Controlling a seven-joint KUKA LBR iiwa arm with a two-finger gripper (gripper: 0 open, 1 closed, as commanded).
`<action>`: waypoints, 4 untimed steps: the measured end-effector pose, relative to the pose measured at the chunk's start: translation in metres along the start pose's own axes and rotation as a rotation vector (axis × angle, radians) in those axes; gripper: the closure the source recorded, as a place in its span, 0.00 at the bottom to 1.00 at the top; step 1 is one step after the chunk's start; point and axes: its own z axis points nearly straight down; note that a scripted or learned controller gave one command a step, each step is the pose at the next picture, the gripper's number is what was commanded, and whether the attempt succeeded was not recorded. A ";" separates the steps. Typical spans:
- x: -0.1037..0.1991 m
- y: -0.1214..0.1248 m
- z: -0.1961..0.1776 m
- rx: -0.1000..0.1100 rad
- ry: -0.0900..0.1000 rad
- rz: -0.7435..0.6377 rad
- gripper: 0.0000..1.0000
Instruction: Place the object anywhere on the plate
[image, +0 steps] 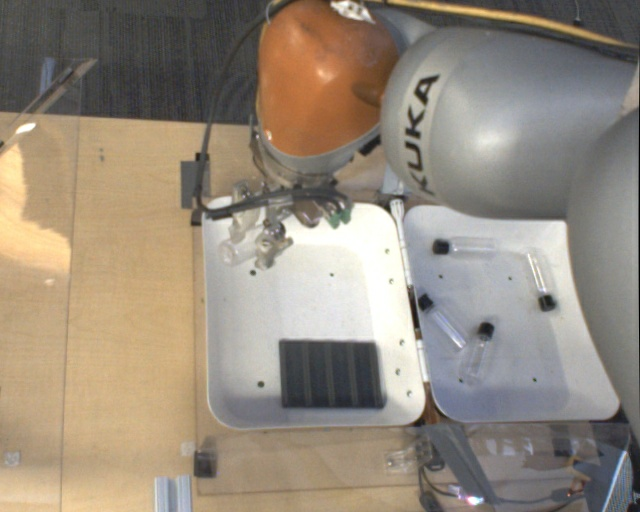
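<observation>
Wooden benchtop (100, 300) carries two shallow white bins side by side, and my claw (262, 232) hangs over the far corner of the left bin (230, 390). A clear vial (238, 238) seems to lie between my fingers, though glare and clutter blur it, so whether I am clamped or spread I cannot tell. I judge such vials light, stiff, slick and breakable; best pinched across the middle of the barrel. Four more black-capped vials (462, 245) lie well to my right, in the right bin (600, 400). Nearer the camera than my claw sits the black ribbed plate (331, 374).
</observation>
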 end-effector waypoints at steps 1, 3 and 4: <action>-0.042 -0.029 0.100 0.000 0.005 0.219 1.00; -0.046 -0.028 -0.180 0.002 -0.003 0.414 1.00; -0.045 -0.028 -0.143 0.004 0.004 0.895 1.00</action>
